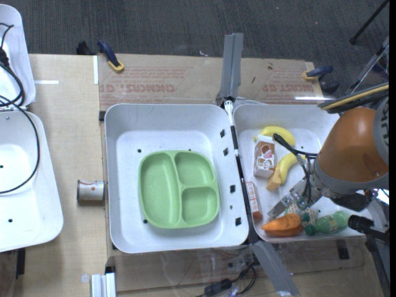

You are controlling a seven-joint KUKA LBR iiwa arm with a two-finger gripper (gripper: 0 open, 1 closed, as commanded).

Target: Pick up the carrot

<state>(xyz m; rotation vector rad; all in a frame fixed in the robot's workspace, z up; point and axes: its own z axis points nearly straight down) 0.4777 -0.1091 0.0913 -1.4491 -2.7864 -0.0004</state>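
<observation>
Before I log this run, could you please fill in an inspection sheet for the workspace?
Surface: two white bins side by side on a wooden bench.
Job's things: carrot lying at the right bin's near edge.
Clutter: bananas, small carton, green toy; green divided plate in the left bin.
Grippers: hand just above the carrot.
Cables: black cable at far left.
Surroundings: small can, clamps on the bench.

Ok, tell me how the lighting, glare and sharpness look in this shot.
Camera view: even, soft light, with faint shadows inside the white bins; mild sheen on the green tray, no harsh glare; the carrot and banana are fairly sharp; the arm's orange band looms large and slightly soft near the lens.
</observation>
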